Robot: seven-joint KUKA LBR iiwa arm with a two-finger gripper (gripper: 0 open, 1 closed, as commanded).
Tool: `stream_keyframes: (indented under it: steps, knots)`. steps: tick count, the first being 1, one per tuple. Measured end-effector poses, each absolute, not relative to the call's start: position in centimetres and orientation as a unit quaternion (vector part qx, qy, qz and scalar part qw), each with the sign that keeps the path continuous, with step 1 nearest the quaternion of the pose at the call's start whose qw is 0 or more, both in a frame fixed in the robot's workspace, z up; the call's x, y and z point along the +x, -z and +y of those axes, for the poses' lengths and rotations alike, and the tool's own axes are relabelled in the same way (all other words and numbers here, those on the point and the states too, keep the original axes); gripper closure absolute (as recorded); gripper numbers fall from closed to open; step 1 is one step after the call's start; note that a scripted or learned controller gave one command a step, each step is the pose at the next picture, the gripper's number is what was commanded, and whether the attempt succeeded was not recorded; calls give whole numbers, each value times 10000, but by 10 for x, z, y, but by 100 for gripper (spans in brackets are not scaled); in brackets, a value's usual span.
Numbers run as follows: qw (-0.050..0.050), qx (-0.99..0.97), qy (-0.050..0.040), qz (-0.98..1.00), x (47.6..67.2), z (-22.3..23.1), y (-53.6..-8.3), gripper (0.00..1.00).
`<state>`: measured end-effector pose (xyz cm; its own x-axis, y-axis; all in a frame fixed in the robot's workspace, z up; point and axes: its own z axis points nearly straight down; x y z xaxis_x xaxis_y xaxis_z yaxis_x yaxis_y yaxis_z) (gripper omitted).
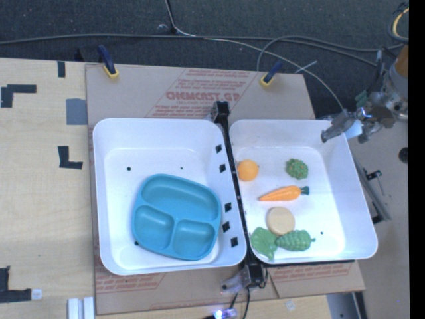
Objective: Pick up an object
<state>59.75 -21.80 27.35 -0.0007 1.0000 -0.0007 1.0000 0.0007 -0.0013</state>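
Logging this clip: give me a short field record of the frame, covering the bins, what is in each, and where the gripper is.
left bin: one blue divided plate
right bin: orange ball, carrot, green broccoli piece, tan round disc, two green leafy pieces at the near edge
touching: disc sits against the leafy pieces; ball, carrot, broccoli lie apart
gripper: over the right bin's far right corner, nothing seen between its fingers
fingers open or shut: too unclear to tell
pick status: no object lifted yet
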Motion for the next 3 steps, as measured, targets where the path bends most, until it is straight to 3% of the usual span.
stream_keyframes:
  steps: [3]
  knots:
    - [26, -7066, -23, -7076, 587, -200, -124, 0]
